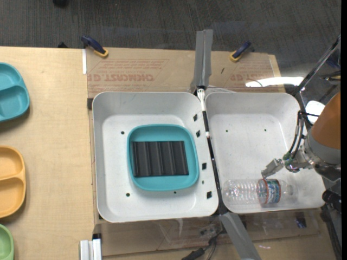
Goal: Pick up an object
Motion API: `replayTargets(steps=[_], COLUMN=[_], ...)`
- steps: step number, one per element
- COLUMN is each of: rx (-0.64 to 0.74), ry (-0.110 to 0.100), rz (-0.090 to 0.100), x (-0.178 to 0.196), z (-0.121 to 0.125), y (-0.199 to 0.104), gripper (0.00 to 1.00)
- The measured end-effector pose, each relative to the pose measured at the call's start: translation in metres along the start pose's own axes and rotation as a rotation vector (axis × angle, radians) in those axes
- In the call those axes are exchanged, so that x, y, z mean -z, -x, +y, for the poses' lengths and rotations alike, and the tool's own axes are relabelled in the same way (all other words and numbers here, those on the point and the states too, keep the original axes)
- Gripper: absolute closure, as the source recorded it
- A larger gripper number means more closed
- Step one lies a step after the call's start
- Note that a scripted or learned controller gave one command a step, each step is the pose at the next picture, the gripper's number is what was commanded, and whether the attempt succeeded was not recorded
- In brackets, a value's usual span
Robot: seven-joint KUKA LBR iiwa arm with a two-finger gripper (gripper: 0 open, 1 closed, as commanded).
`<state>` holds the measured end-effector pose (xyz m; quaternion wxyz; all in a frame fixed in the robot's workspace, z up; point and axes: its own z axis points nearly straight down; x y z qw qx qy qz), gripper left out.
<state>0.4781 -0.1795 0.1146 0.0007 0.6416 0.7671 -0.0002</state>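
A clear plastic water bottle [254, 192] with a blue label lies on its side along the front wall of the right bin [244, 123]. My gripper [274, 168] hangs low over this bin, just above and slightly right of the bottle's middle, apart from it. Nothing shows in the gripper. The arm with its orange band [332, 124] comes in from the right edge. In the left bin [108, 145] sits a teal tray [162, 131] with a dark ridged insert.
Both bins rest on cardboard [141, 72] held by clamps [95, 45]. On the wooden bench to the left lie a teal plate [11, 99], an orange plate [10, 180] and part of a green one [4, 244]. Cables run beside the arm.
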Motion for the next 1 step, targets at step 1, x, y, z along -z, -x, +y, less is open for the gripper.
replayTargets(steps=[1], rx=[0.177], ry=[-0.001], rz=[0.001], x=[-0.02], z=[0.0051], y=[-0.0293], gripper=[0.0])
